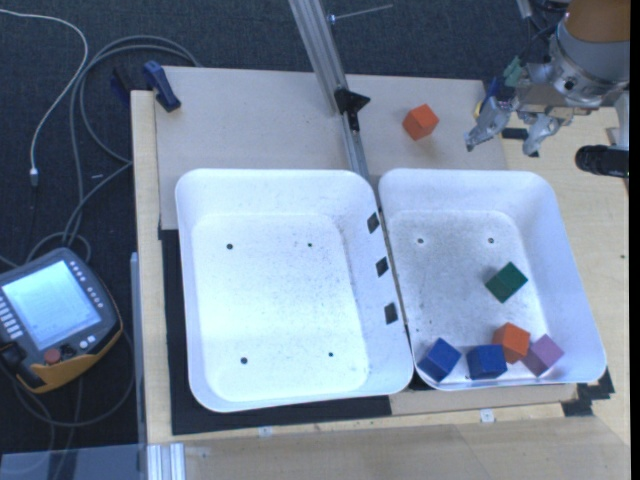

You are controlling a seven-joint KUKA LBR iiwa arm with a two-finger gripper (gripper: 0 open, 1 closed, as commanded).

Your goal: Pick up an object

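- Blocks in the right bin (575, 298): green (506, 281), orange (512, 340), purple (544, 353), two blue (438, 359) (486, 361).
- Another orange block (421, 122) sits on the table (250, 118).
- Left bin (200, 268) holds nothing.
- Jaws above the table, open, holding nothing.

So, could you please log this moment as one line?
gripper: open, above bench behind right bin | holding: nothing | orange cube: on bench

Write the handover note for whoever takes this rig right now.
Claw: open, holding nothing, hovering above the bench behind the right bin.
Blocks in the right bin: green block near its middle; two blue blocks, an orange block and a purple block bunched at the near edge.
Another orange block lies on the bench outside both bins, left of the claw.
Done: nothing picked up.
Left: the whole pick.
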